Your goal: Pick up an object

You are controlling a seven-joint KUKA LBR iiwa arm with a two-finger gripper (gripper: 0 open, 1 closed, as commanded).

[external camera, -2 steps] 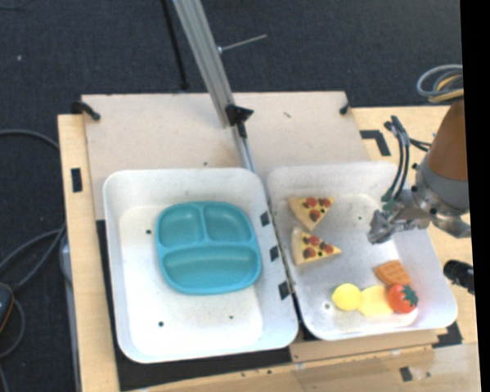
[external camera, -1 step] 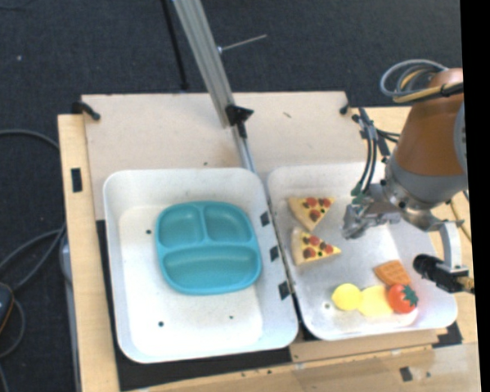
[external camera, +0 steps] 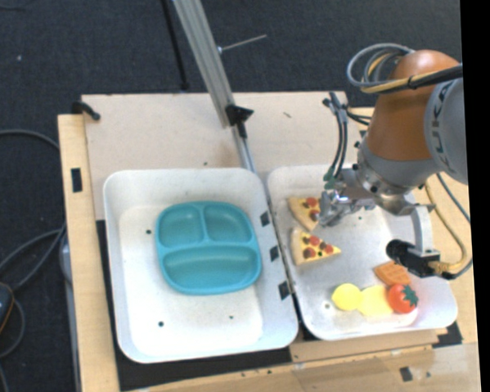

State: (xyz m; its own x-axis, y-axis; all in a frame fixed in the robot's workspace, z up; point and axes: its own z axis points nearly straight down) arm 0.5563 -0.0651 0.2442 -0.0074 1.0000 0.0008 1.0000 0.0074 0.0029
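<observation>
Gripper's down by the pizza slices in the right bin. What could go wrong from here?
1. The gripper sits at the edge of the upper pizza slice, so it may clip the edge and miss.
2. The lower pizza slice lies close below; a push could shove one into the other.
3. Both slices lie near the right bin's left wall, leaving little finger room.

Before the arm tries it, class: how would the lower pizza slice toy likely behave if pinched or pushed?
The lower pizza slice lies flat in the right bin, so it probably slides rather than rolls. It looks thin and moulded, likely stiff and light. Its low edge may give the gripper little to pinch.
</observation>
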